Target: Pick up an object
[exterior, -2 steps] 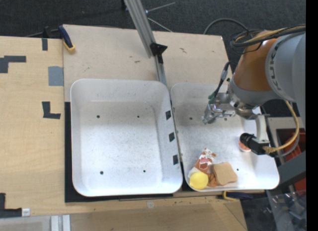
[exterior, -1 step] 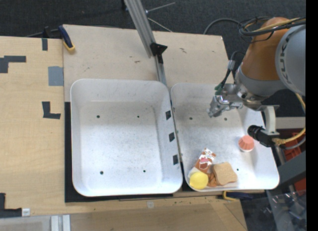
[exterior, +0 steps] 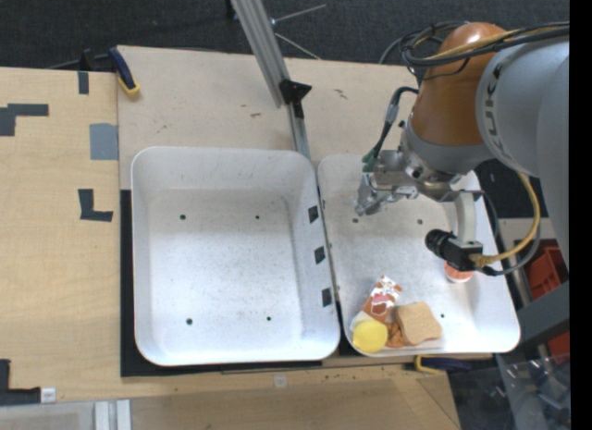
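Note:
My gripper (exterior: 367, 201) hangs over the upper left part of the right bin (exterior: 490, 326), with nothing visible between its fingers. A small heap of objects lies in that bin's near left corner: a yellow ball-like piece (exterior: 370, 336), a tan bread-like piece (exterior: 419, 323) and a red and white item (exterior: 380, 297). The heap is well below the gripper in the view, apart from it. A small orange-red thing (exterior: 458, 274) sits near the bin's right side, partly hidden by a black part of the arm.
The left bin (exterior: 148, 262) lies beside the right one, with a shared raised edge (exterior: 319, 243) between them. A slanted metal pole (exterior: 264, 35) crosses above the bench at the back. The grey and orange arm (exterior: 472, 95) covers the right bin's upper right.

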You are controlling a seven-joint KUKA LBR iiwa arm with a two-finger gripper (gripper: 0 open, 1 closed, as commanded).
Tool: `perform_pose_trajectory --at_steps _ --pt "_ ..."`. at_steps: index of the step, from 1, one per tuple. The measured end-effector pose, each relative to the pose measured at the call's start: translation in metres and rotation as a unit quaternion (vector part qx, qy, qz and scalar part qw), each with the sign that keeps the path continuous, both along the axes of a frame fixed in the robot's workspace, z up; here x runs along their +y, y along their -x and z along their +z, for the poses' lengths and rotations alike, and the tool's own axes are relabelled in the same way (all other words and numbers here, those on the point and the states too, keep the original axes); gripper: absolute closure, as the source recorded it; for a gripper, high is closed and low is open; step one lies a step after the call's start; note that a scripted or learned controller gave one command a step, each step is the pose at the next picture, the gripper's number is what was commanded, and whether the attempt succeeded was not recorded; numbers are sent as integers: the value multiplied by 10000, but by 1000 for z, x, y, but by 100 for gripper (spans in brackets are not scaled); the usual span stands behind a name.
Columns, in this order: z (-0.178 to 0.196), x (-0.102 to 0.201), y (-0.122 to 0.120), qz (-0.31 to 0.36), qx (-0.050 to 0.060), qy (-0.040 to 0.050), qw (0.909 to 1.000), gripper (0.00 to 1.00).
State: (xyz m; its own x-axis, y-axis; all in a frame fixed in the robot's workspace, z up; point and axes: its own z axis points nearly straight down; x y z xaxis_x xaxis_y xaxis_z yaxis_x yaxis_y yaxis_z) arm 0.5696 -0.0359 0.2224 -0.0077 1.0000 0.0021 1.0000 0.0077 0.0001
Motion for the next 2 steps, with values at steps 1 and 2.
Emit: perform_pose_trajectory --at_steps 1,2 --pt "10 60 -2 2 5 -1 10000 100" --pt "-2 111 0 -7 20 8 10000 100"
